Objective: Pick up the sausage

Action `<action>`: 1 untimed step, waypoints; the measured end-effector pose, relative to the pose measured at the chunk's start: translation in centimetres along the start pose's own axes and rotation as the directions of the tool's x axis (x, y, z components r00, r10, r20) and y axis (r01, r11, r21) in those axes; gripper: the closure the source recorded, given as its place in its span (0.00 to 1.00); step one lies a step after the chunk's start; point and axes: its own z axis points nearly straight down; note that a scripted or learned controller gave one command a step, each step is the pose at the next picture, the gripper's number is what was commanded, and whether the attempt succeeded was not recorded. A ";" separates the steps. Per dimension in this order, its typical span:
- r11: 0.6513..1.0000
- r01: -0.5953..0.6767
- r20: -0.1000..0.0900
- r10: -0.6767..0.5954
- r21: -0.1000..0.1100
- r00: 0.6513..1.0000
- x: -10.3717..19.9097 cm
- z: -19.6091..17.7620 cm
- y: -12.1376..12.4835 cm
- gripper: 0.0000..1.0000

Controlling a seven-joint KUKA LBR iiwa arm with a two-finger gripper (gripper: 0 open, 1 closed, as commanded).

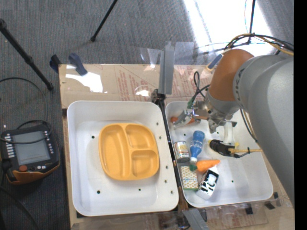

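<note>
Gripper (185, 116): low over the right bin (240, 178), at its ten-o'clock corner; how wide it stands cannot be told. Sausage (173, 120) (small reddish-brown stub, partly hidden): just beside the gripper, toward nine o'clock. Probably light, soft, slick and prone to rolling; take it gently across mid-length.

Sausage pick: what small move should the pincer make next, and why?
Probably ease the pincer slightly toward the view's left and down. The reddish sausage lies by the left wall of the right bin, just past the pincer's tip, apart from the can and blue bottle nearer the camera.
</note>
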 end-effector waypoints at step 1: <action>0.955 -0.297 0.001 0.297 -0.001 0.955 -1.1 -9.9 0.1 0.00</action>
